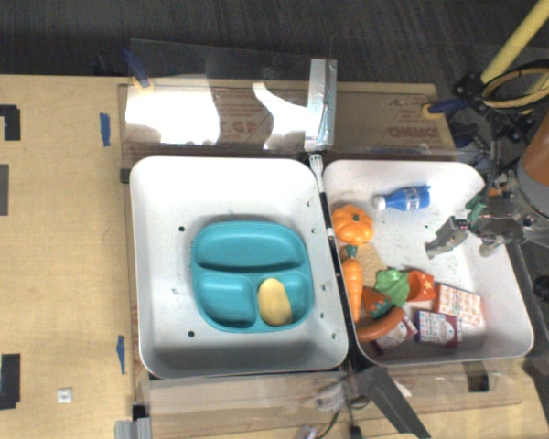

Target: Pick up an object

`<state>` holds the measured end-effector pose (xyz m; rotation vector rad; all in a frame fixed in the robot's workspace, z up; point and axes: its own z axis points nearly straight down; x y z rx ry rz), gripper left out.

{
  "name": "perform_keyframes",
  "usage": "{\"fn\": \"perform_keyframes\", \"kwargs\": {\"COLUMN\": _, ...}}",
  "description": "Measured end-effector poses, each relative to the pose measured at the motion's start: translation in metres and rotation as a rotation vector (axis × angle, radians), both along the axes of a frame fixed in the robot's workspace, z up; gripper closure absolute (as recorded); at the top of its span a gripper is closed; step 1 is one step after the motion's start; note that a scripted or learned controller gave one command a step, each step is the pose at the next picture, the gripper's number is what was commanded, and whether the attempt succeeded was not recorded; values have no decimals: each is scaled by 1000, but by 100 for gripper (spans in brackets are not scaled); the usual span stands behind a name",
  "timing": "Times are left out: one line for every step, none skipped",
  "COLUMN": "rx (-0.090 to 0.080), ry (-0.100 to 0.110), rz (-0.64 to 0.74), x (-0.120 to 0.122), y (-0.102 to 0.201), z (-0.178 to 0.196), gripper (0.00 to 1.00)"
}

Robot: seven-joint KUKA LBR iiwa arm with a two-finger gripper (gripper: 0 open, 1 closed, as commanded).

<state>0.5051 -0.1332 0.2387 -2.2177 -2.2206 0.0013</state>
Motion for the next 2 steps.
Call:
{"fn": "perform_keyframes", "kwargs": {"rx": 0, "ry": 5, "rz": -258, "x": -9, "y": 20, "z": -97, "gripper": 0}}
{"fn": "perform_keyframes", "kwargs": {"rx": -2, "ry": 0, "rz": -170, "x": 40, "y": -7, "z": -128, "gripper": 0}}
